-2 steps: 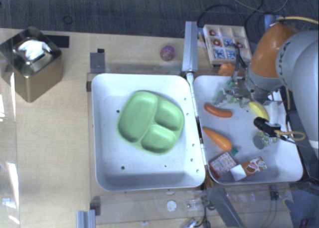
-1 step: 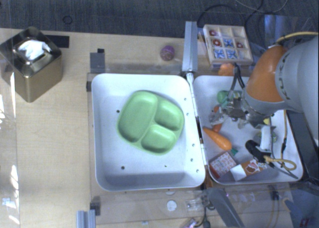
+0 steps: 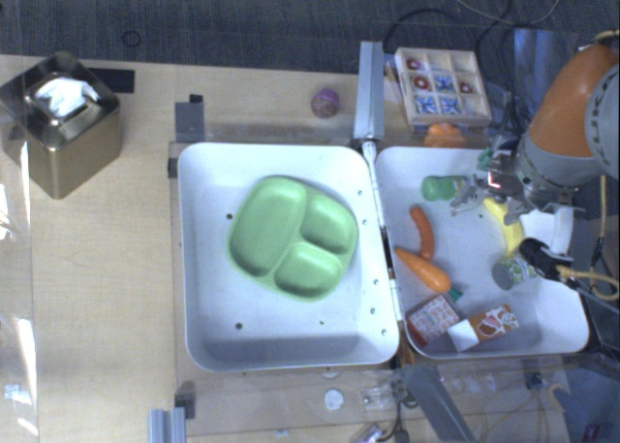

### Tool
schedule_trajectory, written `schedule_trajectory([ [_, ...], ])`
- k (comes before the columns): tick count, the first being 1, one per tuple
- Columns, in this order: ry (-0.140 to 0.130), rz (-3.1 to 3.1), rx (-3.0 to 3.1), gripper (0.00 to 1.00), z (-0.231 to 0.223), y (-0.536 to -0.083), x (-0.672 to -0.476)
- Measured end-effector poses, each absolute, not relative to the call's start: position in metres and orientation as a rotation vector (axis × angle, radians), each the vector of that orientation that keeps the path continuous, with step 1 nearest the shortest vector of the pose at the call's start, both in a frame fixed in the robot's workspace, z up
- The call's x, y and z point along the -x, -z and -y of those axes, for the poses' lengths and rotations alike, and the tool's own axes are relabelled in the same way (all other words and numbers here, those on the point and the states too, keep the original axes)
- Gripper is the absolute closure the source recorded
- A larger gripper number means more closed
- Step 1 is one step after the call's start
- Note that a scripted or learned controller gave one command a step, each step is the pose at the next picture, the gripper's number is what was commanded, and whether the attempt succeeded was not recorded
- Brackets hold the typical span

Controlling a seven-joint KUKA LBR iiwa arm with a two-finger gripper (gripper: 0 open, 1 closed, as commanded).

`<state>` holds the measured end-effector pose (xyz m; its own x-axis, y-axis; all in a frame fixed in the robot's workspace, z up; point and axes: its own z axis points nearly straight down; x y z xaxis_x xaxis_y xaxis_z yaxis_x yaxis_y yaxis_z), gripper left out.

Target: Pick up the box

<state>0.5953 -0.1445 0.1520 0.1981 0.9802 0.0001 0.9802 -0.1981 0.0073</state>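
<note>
The box (image 3: 435,318) lies at the near edge of the right bin (image 3: 572,332), beside a small orange-and-white carton (image 3: 494,323) and just below the carrot (image 3: 423,269). A sausage (image 3: 421,230) and a green bottle (image 3: 444,187) sit farther back. My gripper (image 3: 481,187) hovers near that bottle, well apart from the box; whether it is spread or pressed together I cannot tell. I judge I am in the approach: next I must travel toward the near edge and descend over the box.
</note>
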Motion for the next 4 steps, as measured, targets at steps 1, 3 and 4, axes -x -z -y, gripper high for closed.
schedule_trajectory([
  [1,-0.011,-2.484,-1.905,0.00,0.131,-0.090,-0.571],
  [3,-0.006,-2.529,-1.854,0.00,0.119,-0.146,-0.563],
  [4,-0.006,-2.673,-1.636,0.00,0.119,-0.158,-0.562],
])
